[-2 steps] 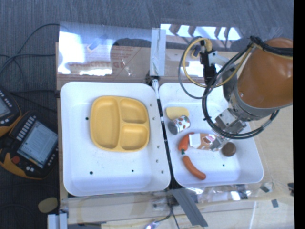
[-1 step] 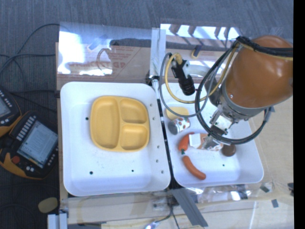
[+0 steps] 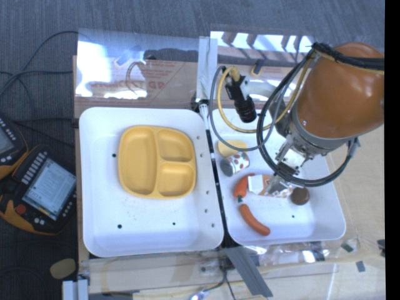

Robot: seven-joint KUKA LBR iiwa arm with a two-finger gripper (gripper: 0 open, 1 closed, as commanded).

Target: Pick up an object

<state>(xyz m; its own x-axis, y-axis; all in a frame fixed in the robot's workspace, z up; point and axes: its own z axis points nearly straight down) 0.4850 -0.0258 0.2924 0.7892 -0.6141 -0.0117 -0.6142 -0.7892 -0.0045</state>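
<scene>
Over the right bin [image 3: 325, 227], the gripper [image 3: 279, 183] is lowered among a carrot [image 3: 240, 188], a sausage [image 3: 254, 220] and a brown ball [image 3: 300, 196]; whether anything is pinched cannot be told. Nothing is seen lifted, so the pick is judged unfinished.

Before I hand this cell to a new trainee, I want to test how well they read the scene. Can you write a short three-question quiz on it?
1. True or false: the yellow tray lies in the right bin.
2. Which lies nearest the front rim of the right bin? A) mug B) sausage C) brown ball
3. Fill in: the end effector is above the ____ bin.

Key: 1 false, it lies in the left bin; 2 B; 3 right.
</scene>
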